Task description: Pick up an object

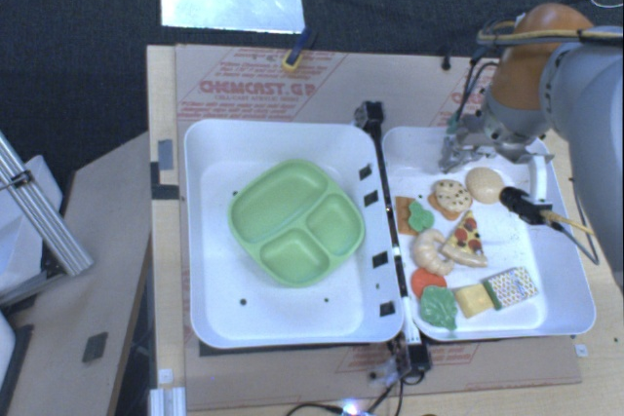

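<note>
Near edge, right bin: lettuce, cheese block and patterned block lie together in a loose scatter, likely tipped in as grasp targets.
Middle: shrimp beside the pizza slice, whose long axis runs near-to-far, tip toward the far edge.
Further: cookie, bun (nearest candidates, I judge).
Far edge: gripper pointing down above the bin floor; finger spread cannot be told.
Left bin: green divided plate at centre.

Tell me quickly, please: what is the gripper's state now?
Gripper: above the far end of the right bin, over the toy food; open or shut cannot be told.
</note>
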Controlling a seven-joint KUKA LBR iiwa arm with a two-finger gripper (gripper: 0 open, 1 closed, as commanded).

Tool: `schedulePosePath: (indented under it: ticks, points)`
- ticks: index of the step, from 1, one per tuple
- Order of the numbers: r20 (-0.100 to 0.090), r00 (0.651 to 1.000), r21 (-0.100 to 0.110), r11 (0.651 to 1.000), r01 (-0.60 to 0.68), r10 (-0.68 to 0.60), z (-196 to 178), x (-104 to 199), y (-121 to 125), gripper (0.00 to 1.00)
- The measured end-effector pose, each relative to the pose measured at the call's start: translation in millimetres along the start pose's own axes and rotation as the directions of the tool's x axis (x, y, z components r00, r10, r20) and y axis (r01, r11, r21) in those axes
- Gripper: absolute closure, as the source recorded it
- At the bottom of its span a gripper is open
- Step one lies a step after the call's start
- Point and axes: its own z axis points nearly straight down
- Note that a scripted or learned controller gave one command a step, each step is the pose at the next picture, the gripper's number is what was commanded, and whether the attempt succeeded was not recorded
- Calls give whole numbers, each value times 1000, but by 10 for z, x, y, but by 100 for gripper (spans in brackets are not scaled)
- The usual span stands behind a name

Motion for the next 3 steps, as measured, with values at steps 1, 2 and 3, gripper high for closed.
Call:
schedulePosePath:
  ticks: [1,2,3]
  points:
    - [0,1000,-1,1000,-1,1,-453,-15,78,100]
    - [-1,1000,0,1000,0,0,-914,17,53,100]
    - [-1,1000,0,1000,1,-1,-1302,18,70,100]
